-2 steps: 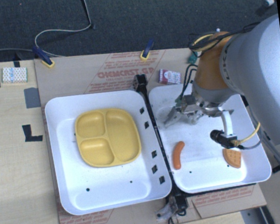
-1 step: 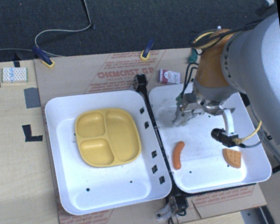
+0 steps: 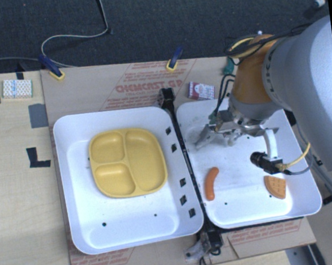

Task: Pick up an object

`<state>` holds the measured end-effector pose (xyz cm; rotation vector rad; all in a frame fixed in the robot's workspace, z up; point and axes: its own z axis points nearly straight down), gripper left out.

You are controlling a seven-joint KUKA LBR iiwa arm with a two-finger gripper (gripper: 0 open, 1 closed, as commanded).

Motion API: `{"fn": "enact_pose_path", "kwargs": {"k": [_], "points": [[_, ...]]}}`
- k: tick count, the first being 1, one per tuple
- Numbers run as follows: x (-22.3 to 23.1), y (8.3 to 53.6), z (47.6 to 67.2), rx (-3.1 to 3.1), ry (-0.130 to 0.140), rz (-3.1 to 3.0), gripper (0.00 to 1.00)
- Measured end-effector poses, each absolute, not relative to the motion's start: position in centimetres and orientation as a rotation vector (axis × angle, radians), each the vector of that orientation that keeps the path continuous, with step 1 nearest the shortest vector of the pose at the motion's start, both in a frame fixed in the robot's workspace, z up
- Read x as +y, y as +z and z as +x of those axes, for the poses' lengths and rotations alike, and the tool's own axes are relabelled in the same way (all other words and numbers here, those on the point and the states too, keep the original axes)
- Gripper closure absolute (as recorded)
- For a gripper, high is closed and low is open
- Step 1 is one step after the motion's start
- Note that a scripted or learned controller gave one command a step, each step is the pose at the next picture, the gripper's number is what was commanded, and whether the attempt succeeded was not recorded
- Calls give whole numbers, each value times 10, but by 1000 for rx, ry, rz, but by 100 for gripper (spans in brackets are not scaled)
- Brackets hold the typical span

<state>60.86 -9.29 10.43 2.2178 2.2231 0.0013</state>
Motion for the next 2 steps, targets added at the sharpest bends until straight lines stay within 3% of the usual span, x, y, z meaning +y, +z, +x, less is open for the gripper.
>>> {"fn": "enact_pose_path", "kwargs": {"k": [1, 2], "points": [[-92, 113, 608, 2226, 2, 2218, 100], [-92, 113, 608, 2226, 2, 2218, 0]]}}
